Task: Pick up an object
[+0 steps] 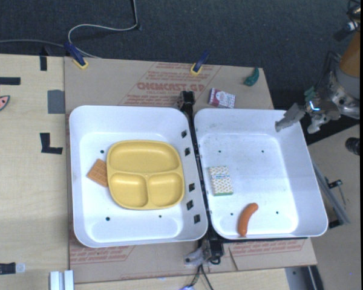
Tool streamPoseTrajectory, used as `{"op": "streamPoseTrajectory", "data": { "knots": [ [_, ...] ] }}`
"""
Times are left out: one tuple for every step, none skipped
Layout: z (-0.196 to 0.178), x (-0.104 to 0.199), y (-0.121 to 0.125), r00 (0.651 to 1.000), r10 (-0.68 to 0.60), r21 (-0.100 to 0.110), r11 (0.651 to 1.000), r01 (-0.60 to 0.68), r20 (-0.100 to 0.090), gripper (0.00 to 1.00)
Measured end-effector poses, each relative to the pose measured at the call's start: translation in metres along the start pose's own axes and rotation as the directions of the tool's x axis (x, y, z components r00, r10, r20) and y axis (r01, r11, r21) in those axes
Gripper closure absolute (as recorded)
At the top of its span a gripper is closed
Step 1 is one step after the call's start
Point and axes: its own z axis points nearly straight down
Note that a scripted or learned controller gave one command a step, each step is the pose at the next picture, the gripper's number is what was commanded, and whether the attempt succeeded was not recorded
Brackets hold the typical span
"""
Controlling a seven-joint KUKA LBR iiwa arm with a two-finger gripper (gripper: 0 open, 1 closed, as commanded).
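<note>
In the camera view we see the gripper at the right of the frame, over the upper right corner of the right bin; it carries nothing, and whether its claw is wide or narrow we cannot tell, because only one grey finger shows clearly against the rim. The things it could pick lie lower in this bin: a small patterned packet near the left wall, and an orange sausage close to the lower wall; they are apart from each other and well apart from the gripper.

We judge that the main risk is the rim; the gripper hangs right at the bin's corner, and a descent from here could strike the wall and not reach the floor. The packet lies flat, so the fingers may slide over it; the sausage is round and may roll away, and it is near the lower wall, where a finger has little room on that side.

The middle of the right bin is open, so there is good room to travel inward; the left bin at the left centre holds a yellow divided plate with a brown cracker touching its left side; the clips between the bins stand up and should be avoided.
</note>
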Motion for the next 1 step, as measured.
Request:
{"op": "streamPoseTrajectory", "data": {
  "knots": [
    [0.1257, -0.0091, -0.0511, 1.000, 0.000, 0.003, 1.000, 0.000, -0.002, 0.00]
  ]
}}
